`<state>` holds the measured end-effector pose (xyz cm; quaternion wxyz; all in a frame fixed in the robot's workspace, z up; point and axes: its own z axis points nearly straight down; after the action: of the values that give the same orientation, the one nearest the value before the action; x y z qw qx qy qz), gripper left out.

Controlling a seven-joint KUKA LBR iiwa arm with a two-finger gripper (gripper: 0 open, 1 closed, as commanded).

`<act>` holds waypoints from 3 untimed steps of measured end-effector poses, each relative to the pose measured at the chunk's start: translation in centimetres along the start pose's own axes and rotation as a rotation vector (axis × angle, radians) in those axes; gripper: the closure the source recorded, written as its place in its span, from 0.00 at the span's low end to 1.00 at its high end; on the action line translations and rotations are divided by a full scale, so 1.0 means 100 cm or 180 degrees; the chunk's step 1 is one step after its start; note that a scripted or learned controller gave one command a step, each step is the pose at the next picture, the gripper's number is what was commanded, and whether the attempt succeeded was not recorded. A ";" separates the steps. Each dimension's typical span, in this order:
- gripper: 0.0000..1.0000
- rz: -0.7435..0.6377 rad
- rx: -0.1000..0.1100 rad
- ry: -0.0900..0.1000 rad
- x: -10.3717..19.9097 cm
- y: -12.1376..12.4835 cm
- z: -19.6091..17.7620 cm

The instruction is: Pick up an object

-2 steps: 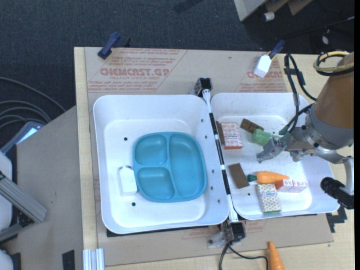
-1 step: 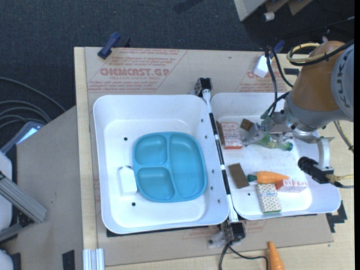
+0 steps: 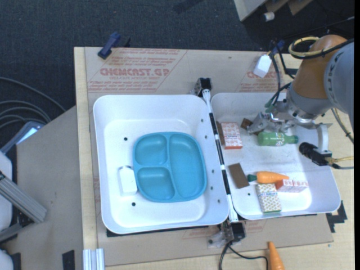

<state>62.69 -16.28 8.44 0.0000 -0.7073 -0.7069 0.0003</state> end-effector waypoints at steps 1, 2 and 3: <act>1.00 0.0000 -0.0011 -0.0001 0.000 0.001 -0.011; 0.00 0.0002 -0.0010 0.0000 0.000 0.001 -0.011; 0.00 -0.0002 0.0006 0.0004 0.027 -0.041 0.000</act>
<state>58.62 -13.58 8.43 0.0011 -0.7071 -0.7071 0.0005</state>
